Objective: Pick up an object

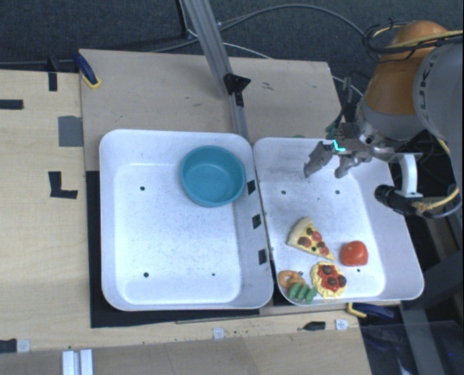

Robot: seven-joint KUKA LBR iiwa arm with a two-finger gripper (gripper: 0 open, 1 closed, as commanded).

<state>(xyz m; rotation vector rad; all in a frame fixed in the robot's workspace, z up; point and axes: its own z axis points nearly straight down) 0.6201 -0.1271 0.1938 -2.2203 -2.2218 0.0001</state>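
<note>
My gripper (328, 167) hangs over the back part of the right bin (388, 225), its two fingers spread open with nothing between them. Toward the front of that bin lie a pizza slice (309, 238), a red tomato (355, 253), a small round pizza-like toy (329, 279) and a pretzel with a green piece (294, 284). The gripper is well behind these items, apart from them. A blue bowl (212, 175) sits in the back right corner of the left bin (138, 241).
A grey pole (216, 49) slants down from the top to the seam between the bins. The arm's body and cables (408, 92) occupy the right side, by the right bin's back right corner. Beige bench surface surrounds the bins.
</note>
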